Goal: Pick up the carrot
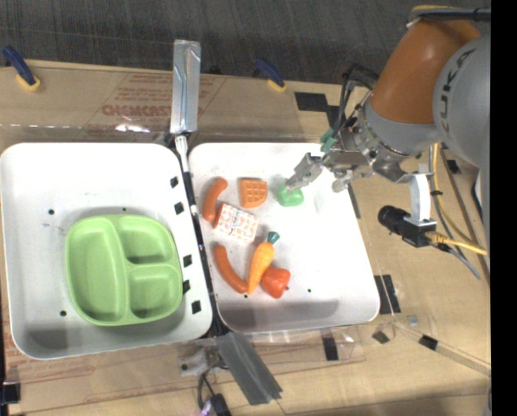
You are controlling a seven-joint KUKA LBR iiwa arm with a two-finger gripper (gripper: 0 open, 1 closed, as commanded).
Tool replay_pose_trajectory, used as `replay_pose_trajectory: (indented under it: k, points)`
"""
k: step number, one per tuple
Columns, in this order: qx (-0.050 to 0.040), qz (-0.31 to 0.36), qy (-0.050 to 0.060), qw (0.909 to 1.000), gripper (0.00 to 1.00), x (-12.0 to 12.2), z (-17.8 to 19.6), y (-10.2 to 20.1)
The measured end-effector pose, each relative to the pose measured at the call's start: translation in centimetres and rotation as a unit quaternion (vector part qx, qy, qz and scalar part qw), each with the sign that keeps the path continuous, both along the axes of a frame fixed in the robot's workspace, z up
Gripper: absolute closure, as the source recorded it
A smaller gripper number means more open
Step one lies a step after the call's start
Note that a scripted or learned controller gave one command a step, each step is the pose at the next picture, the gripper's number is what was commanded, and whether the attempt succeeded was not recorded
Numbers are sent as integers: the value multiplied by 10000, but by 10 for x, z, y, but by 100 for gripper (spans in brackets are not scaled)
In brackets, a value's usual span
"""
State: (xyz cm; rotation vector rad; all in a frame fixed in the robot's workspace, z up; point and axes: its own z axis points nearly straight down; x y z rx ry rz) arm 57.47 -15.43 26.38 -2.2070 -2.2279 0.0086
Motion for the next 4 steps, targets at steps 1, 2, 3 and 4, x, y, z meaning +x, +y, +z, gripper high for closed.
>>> replay_pose_trajectory:
  k: [1,2,3,4]
  points:
    - [-2,-582,7,9983,0,-82,-65,51]
    - [-1,-867,-35,9962,0,-71,-174,19]
    - [-11,-839,-9,9965,100,-71,-167,18]
    - [-16,-2357,-12,9718,100,-48,-55,70]
